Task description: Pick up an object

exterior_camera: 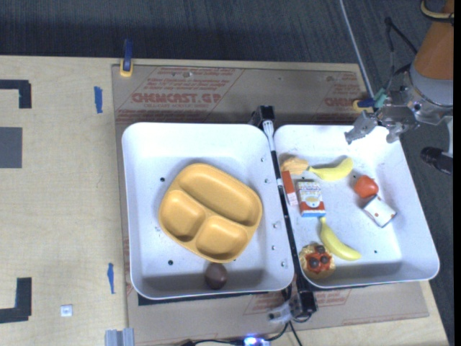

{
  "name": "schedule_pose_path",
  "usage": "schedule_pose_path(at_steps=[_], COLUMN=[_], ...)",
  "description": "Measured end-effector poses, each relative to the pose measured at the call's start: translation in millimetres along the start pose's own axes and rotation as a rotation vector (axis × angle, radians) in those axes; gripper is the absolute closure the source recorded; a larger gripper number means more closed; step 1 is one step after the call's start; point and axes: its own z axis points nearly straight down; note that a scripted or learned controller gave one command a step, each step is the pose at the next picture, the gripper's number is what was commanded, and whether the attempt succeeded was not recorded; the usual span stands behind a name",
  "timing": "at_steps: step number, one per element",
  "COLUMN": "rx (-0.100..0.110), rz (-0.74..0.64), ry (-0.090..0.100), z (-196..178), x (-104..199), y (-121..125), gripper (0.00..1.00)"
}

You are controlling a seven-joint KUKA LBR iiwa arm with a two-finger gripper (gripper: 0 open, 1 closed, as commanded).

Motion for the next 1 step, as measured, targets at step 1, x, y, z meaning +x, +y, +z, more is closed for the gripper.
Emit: schedule_pose_path(at_steps=[1], rx=[0.001], rz=[0.000], ry=[0.000], z=[117.7], x=[15.4], y=[-4.9], gripper=[0.00])
